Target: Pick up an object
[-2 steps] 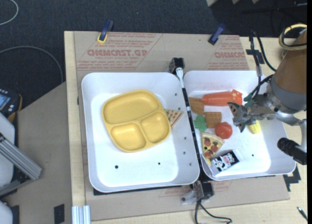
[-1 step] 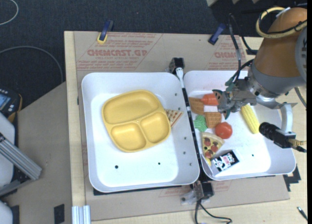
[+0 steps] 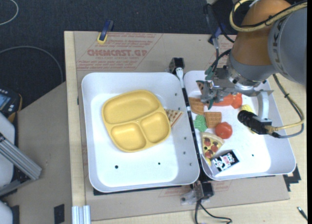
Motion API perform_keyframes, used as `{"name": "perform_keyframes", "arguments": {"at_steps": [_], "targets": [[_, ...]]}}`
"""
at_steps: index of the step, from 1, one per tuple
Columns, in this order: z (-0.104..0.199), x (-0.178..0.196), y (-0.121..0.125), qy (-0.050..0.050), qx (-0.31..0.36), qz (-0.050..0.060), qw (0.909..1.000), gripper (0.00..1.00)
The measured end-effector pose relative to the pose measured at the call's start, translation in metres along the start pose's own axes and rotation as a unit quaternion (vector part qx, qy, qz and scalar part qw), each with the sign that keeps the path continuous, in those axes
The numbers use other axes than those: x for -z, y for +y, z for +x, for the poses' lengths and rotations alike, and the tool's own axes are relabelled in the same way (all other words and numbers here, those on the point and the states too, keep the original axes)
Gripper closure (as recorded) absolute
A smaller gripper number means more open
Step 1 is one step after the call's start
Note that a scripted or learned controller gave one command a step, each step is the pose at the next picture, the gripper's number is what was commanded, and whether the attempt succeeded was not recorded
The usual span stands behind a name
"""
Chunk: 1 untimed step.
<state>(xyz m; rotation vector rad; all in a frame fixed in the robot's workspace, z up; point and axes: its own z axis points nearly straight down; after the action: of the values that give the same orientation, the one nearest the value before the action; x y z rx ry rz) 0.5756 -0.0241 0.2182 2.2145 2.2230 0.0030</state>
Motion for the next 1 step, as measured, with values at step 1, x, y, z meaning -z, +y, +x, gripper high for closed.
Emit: {"name": "perform_keyframes", "arguments": {"at_steps": [1], "targets": [[0.0373,-0.0035,0.0301,0.001,0.0,0.0,1.0,1.0]]}}
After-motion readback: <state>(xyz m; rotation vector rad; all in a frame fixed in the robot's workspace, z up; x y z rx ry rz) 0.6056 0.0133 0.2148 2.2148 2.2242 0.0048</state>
